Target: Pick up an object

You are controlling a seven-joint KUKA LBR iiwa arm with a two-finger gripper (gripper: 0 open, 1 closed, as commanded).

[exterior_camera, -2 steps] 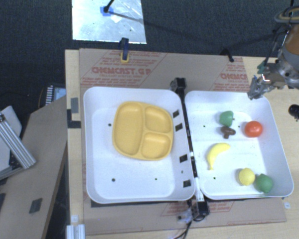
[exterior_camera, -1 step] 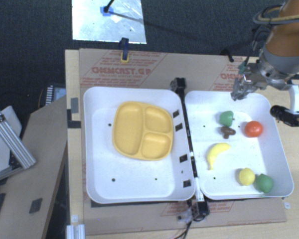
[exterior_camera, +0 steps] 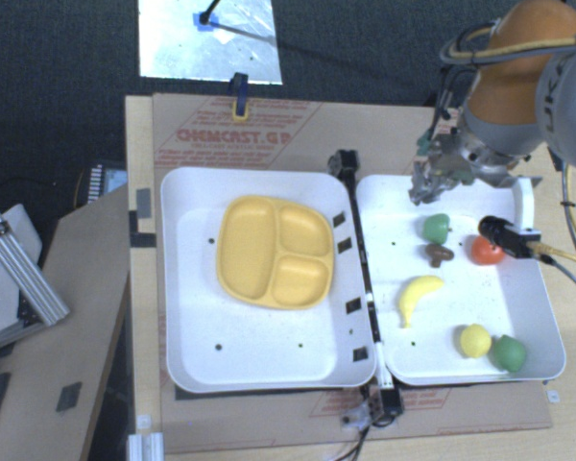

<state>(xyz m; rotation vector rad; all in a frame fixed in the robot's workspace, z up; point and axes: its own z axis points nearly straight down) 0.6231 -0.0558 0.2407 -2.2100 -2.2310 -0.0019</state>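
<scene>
The right bin [exterior_camera: 538, 301] holds several small toy foods. A green one [exterior_camera: 436, 227] lies near the back, with a small brown piece [exterior_camera: 440, 253] just in front of it. To their right is a red-orange ball [exterior_camera: 484, 251]. A yellow banana [exterior_camera: 419, 296] lies mid-bin, and a yellow lemon [exterior_camera: 474, 340] and a green ball [exterior_camera: 508, 352] sit at the front right. My gripper [exterior_camera: 424, 192] hangs over the bin's back edge, just up and left of the green piece, with nothing seen in it.
The left bin [exterior_camera: 187, 344] holds a yellow divided plate [exterior_camera: 274, 253]. A black ridge [exterior_camera: 358, 257] with clips runs between the two bins. The grey arm with its orange band [exterior_camera: 528, 41] comes in from the upper right.
</scene>
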